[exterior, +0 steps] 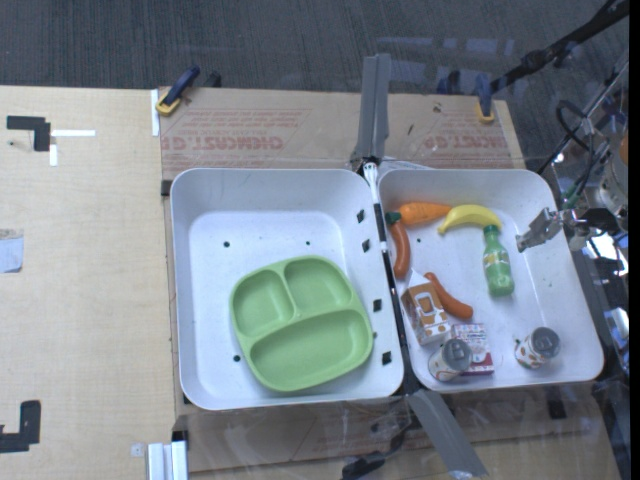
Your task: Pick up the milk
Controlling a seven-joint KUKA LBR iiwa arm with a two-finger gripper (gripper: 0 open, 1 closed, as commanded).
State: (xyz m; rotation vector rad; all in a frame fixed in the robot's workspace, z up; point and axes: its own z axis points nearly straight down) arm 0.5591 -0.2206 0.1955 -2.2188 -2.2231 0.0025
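Observation:
The milk [428,314] is a small white and orange carton lying in the right bin [580,298], near its left wall and toward the front. My gripper [538,230] hangs over the right side of that bin, to the right of a green bottle [498,263]. It is well apart from the milk, up and to the right of it, and nothing is seen in it.
Around the milk lie two sausages [401,250] [450,296], a grey can [456,353] on a red and white packet [478,352], and a small tin [541,346]. A carrot [424,211] and banana [468,216] sit at the back. The left bin [200,268] holds a green divided plate [300,323].

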